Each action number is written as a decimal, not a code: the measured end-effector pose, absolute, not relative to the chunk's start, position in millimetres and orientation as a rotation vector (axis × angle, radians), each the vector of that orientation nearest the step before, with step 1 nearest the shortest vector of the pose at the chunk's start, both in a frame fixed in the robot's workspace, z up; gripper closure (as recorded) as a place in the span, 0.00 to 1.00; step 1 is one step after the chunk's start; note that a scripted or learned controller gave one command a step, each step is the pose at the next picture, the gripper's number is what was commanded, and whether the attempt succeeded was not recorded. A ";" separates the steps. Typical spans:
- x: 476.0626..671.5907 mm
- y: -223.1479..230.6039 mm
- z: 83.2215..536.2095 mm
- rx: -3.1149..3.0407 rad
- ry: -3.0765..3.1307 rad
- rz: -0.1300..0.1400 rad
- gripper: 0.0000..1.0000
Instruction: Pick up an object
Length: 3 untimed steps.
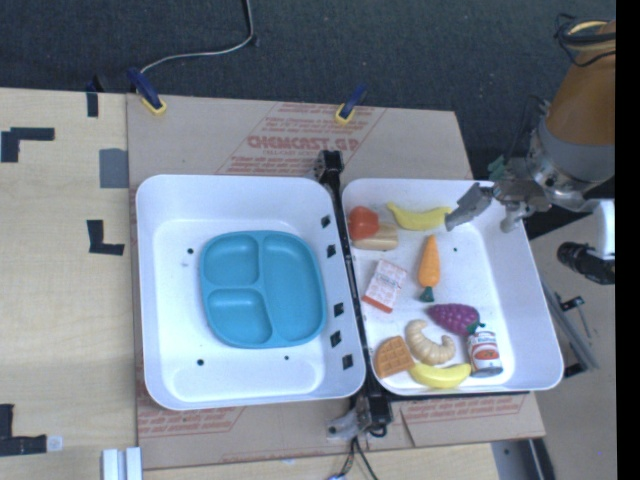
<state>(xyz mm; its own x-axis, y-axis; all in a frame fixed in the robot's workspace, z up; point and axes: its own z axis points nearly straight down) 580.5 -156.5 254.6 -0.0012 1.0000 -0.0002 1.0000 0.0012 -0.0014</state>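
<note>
The claw (487, 208) hangs over the back right corner of the right bin (520, 298). Its two fingers are spread apart with nothing between them. One finger (466, 208) points toward the banana (418, 215) at the bin's back wall, just short of it.

Contents of the right bin:
- A tomato (363, 221) sits in the back left corner, touching a tan block (376, 238) just in front of it.
- A carrot (429, 261) lies lengthwise near the centre, its green top toward the front.
- A white and red packet (385, 285) lies left of the carrot.
- A bunch of purple grapes (453, 317) lies in front of the carrot.
- A croissant (430, 343), a waffle (393, 356) and a second banana (440, 374) are crowded together at the front, touching one another.
- A small jar with a red label (484, 349) stands at the front right, just beside the second banana.

The left bin (165, 298) holds a blue compartment plate (262, 288) with three sections, lying flat at its centre.

Both bins rest on a cardboard sheet (290, 143) clamped at its far edge by two yellow and blue clips (147, 92). The cardboard lies on a light wood desk (55, 268) marked with dark tape pieces. Dark carpet (400, 28) lies behind, crossed by a white cable (235, 28).
</note>
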 end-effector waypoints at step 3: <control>651.8 -92.5 95.1 -2.217 -2.226 0.002 1.00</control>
